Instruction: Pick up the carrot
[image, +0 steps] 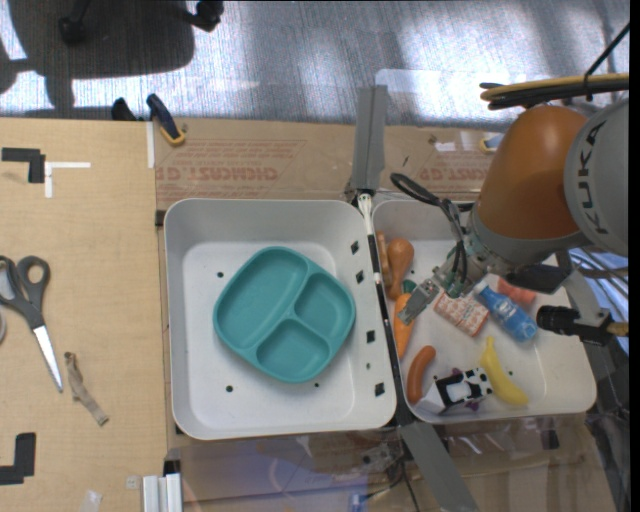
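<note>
My gripper (432, 291) hovered over the right white plastic bin (560, 398); whether it was open I could not tell. The orange tapered carrot (404, 322) lay along that bin's left wall, just beside the gripper. It looked light, stiff and smooth, best grasped across its thick middle.

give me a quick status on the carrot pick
Hand low in right bin, by its left wall. Carrot directly beside it, not lifted. Pink packet and sausage close by.

The arm (540, 180) reaches in from the right, its fingers (428, 293) seemingly parted, angled down-left.
</note>
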